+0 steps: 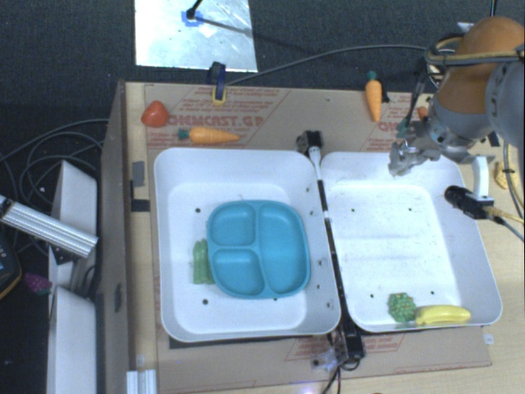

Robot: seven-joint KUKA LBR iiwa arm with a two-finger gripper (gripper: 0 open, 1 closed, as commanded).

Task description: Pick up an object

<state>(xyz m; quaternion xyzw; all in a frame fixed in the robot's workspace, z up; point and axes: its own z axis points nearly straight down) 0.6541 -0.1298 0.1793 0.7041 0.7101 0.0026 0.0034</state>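
Honestly, your gripper [404, 158] hangs over the right bin's [484, 257] far edge, and I can't tell its jaw state. The 2 targets, broccoli [401, 306] and banana [444, 314], sit touching near the front wall. Both look light, smooth plastic, so grab the banana mid-body.

Green piece [201, 263] half under blue tray [257, 248] | my arm [484, 64] cut at right edge | gripper [404, 159] fingers too blurred to read

2 white bins [246, 167], 1 blue tray [258, 249], 2 carrots [209, 135], 1 banana [443, 314].
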